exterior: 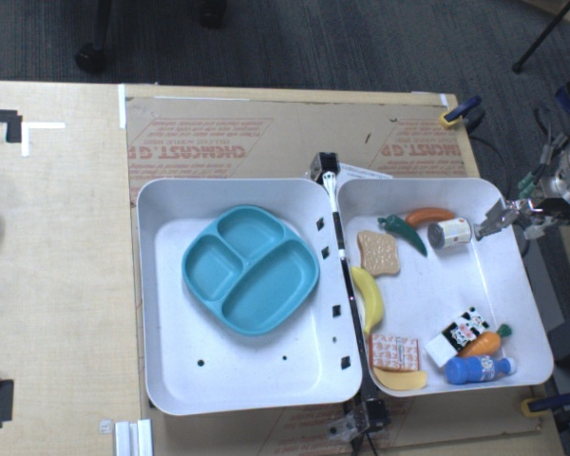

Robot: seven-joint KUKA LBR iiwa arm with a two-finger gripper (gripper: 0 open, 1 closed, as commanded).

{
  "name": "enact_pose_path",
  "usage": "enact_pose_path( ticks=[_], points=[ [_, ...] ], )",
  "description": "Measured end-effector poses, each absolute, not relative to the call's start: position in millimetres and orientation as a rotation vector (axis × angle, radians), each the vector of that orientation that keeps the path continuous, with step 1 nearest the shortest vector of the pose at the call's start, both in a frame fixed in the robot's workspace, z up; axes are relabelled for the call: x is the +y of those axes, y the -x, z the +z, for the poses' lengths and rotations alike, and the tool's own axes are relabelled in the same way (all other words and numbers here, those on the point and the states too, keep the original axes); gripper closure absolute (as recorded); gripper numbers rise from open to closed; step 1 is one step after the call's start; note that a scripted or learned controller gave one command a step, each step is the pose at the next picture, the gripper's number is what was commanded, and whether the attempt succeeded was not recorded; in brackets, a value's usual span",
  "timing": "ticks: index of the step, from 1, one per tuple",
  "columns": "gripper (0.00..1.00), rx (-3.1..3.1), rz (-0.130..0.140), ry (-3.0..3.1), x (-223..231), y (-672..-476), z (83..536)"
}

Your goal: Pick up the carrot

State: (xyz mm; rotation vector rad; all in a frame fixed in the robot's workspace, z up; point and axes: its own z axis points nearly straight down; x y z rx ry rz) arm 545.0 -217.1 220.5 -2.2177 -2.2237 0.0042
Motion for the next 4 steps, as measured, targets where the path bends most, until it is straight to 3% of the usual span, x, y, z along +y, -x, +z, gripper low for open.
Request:
enact_pose_path(
  ticks=[1,2,3,4],
  points=[
    [0.00,-2.224,0.002,2.219,-175.5,-605.2,163.4],
    [0.00,-1.608,-0.003,2.698,-104.6,-570.9,93.8],
    [0.00,-1.202,0.005,2.902,-20.5,-547.9,191.1],
    [0.00,-1.016,0.011,2.969,30.2,-508.6,194.0]
  ],
)
